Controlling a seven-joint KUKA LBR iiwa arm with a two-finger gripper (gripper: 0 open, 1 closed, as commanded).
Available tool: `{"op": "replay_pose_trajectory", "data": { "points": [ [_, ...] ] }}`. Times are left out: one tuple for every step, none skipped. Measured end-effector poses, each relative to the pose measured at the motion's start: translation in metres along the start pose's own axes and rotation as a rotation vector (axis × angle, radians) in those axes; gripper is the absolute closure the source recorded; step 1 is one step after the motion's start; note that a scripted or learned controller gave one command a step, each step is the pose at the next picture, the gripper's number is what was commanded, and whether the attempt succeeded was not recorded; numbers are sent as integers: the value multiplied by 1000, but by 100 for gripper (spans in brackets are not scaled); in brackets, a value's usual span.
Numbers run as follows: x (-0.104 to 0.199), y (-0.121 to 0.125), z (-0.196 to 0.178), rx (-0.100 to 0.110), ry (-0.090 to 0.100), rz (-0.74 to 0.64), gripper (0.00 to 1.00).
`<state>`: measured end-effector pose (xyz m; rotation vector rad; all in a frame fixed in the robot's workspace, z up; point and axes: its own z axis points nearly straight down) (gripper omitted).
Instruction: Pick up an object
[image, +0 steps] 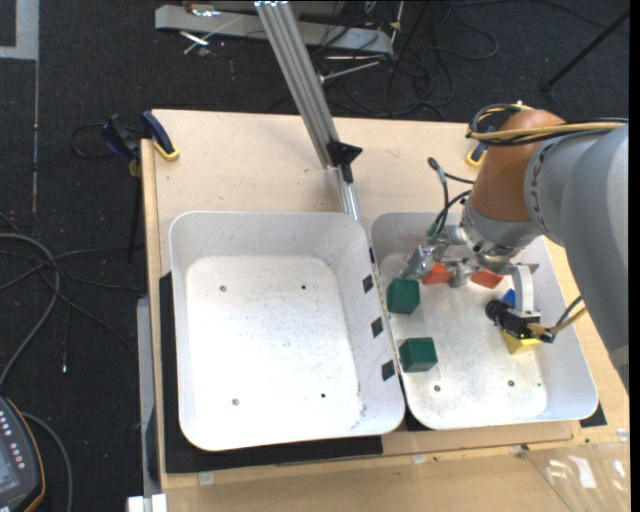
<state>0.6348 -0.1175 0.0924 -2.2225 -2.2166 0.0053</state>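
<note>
On the counter (250, 160) the left bin (176, 300) holds nothing, so the pick has to come from the right bin (470, 385). Near that bin's 9 o'clock wall sits the upper green block (403, 296), with the lower green block (418, 353) near it at about 7 o'clock of the bin floor. The gripper (446, 268) hangs low over the bin's 12 o'clock part, the upper green block just beside it at its 7 o'clock. Whether the gripper is apart or together cannot be told, and nothing is seen held in it. This looks like the approach step: the likely next move is to centre over a block, descend and close. A small blue piece (508, 297) lies at the gripper's 4 o'clock.
</note>
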Motion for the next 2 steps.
{"op": "replay_pose_trajectory", "data": {
  "points": [
    [17, 36, -4, -9, 0, -7, 0],
    [16, 35, -14, -8, -1, -7, 100]
  ]
}}
